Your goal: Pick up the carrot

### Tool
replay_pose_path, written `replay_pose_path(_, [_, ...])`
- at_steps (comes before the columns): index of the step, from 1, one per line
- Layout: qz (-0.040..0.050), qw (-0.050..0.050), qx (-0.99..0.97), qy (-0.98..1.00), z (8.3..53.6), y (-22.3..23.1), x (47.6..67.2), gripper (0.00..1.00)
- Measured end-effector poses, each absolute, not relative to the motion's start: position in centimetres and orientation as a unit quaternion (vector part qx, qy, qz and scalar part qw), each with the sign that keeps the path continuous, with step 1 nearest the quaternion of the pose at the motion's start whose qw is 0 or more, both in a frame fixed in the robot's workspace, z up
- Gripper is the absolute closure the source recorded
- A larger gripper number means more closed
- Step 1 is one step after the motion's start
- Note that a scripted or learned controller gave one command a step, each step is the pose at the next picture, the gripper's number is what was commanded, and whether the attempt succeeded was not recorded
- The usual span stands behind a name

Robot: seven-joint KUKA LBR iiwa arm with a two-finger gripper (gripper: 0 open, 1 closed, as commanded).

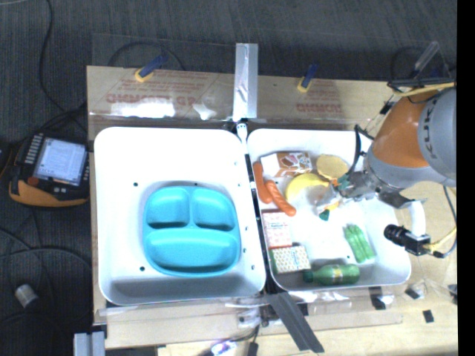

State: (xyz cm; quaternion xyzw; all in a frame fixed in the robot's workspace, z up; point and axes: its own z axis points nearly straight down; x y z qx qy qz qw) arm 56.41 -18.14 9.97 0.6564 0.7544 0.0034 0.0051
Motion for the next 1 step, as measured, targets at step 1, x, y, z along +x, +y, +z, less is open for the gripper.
replay_pose_path(1, [-0.0016,0.001,0.734,0.679,30.57,-17.38,54.03,1.00])
